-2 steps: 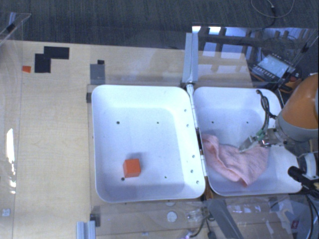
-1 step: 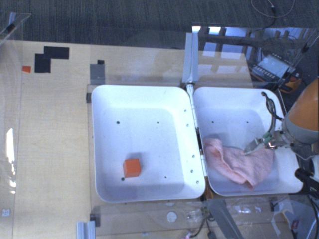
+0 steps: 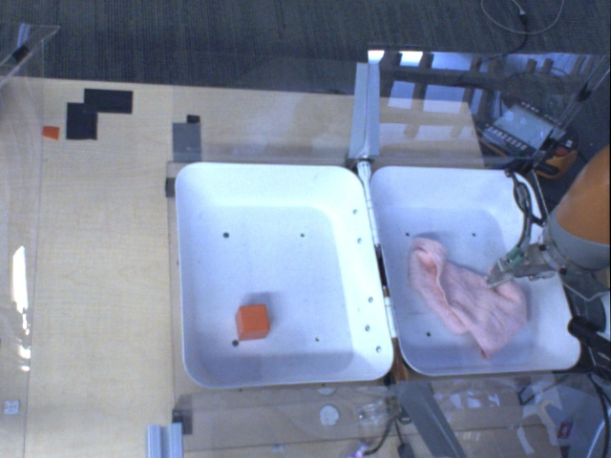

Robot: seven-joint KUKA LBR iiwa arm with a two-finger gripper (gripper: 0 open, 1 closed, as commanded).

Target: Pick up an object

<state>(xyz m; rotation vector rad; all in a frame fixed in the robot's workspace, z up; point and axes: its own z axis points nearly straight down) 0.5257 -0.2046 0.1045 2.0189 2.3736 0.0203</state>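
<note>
A crumpled pink cloth (image 3: pixel 461 297) lies in the right bin (image 3: pixel 449 194), spread from the bin's middle toward its near right corner. An orange cube (image 3: pixel 253 322) rests in the left bin (image 3: pixel 267 194), near its front left. My gripper (image 3: pixel 506 273) reaches in from the right and sits low over the cloth's right edge, its tips at or touching the fabric. The arm's grey body and orange band (image 3: pixel 582 213) rise behind it at the right edge.
A metal divider (image 3: pixel 366 122) runs between the two bins at the back. Black and orange marks (image 3: pixel 91 113) lie on the wooden bench at the far left. Cables and equipment (image 3: pixel 525 127) crowd the back right.
</note>
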